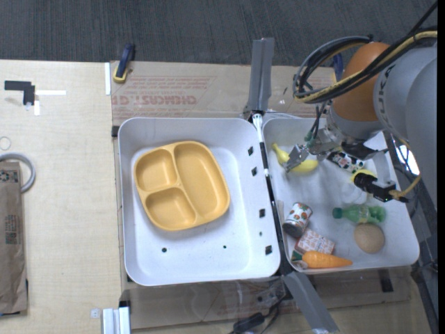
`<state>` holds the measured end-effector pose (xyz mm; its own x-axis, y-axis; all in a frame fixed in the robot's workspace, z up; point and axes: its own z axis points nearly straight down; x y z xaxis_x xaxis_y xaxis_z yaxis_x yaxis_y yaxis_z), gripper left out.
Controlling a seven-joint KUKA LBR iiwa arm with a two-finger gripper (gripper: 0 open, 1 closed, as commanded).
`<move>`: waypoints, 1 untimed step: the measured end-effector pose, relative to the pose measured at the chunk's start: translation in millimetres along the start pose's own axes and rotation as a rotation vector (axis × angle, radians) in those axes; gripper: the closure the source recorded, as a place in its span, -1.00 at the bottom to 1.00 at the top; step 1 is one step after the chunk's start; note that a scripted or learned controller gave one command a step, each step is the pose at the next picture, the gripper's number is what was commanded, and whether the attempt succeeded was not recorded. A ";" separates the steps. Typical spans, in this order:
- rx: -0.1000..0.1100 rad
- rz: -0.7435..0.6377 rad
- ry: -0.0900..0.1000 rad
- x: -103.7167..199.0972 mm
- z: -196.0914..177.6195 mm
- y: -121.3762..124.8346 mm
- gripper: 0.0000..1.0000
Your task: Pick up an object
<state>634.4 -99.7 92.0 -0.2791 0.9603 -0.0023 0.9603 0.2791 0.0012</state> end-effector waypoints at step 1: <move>-0.002 0.001 -0.002 -1.0 -9.8 0.4 1.00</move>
<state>635.0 -100.5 101.7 -0.2783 0.9605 -0.0042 0.9605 0.2783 0.0030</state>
